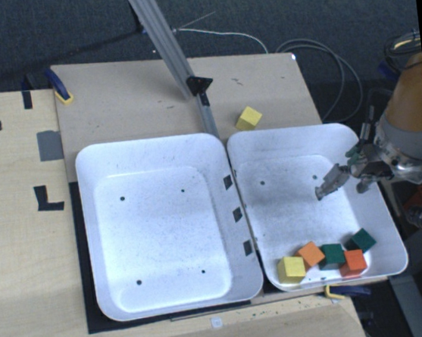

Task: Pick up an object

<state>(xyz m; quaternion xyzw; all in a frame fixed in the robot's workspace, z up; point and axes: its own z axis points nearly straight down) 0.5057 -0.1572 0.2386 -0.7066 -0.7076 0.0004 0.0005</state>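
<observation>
Two white bins on the bench; gripper (340,178) hovers over the right bin (285,151), its grip state unreadable, blocks (325,257) unpicked.

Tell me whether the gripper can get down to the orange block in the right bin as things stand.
Probably yes. The gripper hangs over the right bin, and nothing lies on top of the orange block. But the yellow block and green block press close at its sides, leaving the fingers little room.

Both bins (165,230) looked like smooth white plastic, faintly speckled. The bench (22,248) was pale matt wood; the blocks (325,258) seemed matt foam.
</observation>
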